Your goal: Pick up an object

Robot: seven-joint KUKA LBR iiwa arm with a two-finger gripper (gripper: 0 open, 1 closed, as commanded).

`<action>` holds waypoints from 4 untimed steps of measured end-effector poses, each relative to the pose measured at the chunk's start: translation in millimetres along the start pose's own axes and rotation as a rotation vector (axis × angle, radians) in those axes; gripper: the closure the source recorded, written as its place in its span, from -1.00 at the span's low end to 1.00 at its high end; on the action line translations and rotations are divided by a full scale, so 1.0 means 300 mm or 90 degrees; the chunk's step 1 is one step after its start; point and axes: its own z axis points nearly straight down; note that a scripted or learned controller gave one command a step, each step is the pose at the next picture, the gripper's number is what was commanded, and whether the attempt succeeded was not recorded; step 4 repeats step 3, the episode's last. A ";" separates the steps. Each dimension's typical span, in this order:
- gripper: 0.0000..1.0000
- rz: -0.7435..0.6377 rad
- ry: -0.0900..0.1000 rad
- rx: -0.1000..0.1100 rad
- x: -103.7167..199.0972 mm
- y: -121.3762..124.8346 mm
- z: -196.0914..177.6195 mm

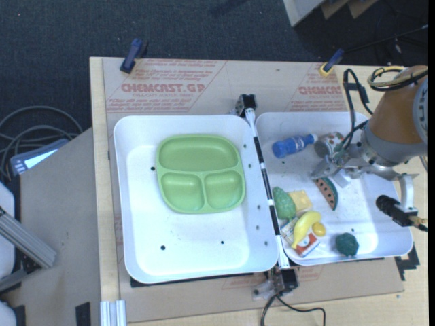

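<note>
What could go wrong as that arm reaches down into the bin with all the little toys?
The gripper hangs right by the watermelon slice and close to the blue bottle, so it might knock one aside rather than grasp it. The yellow banana, green pear-shaped toy and red-and-white packet lie bunched together against the right bin's wall, so a try there might catch two or slip.
</note>
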 end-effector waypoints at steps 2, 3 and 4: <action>1.00 0.001 0.001 0.005 0.130 -0.088 -0.009; 1.00 0.000 0.004 0.009 0.549 -0.001 -0.307; 1.00 0.000 0.004 0.009 0.549 -0.001 -0.307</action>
